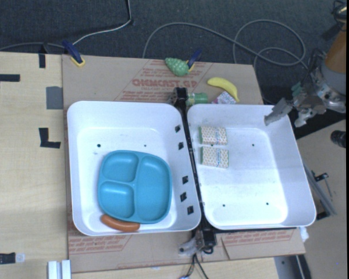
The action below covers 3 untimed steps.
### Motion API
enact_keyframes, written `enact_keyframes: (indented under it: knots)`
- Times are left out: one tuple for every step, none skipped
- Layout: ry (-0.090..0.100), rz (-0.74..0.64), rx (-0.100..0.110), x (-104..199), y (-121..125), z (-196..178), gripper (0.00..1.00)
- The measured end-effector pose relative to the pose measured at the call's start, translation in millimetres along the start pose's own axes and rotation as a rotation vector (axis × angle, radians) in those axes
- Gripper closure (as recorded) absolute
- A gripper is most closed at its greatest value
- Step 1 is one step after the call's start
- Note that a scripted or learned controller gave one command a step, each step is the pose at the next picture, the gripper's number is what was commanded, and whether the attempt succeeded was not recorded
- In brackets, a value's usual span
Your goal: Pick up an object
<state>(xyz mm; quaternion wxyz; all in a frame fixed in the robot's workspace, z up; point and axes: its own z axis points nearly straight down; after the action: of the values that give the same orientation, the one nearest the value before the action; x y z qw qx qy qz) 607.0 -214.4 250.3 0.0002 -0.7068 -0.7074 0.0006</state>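
On the cardboard-topped bench point(151, 86), the grey two-finger gripper point(288, 110), fingers spread and empty, hovers at the right white bin's point(250, 214) two o'clock rim; approach step, descent onto the patterned packets point(213, 146) needed.

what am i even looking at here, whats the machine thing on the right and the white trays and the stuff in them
This is one camera fixed above a workbench, looking down at a slant. The grey and orange shape at the right edge is a robot arm; its grasping part, the end effector, hangs over the top right corner of the right bin, with nothing visibly between its fingers. The left bin holds a blue divided plate with an orange toy sausage at its lower edge. The right bin holds two small patterned packets, one above the other. Beyond the bins, on the cardboard, lie a toy banana and a green toy.
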Motion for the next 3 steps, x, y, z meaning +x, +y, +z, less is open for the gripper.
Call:
enact_keyframes:
  knots:
    - [0.003, -0.002, 0.002, 105, 11, 69, 0.00]
    - [0.000, -0.001, -0.002, 116, 39, 162, 0.00]
    - [0.000, -0.001, -0.002, 119, 62, 165, 0.00]
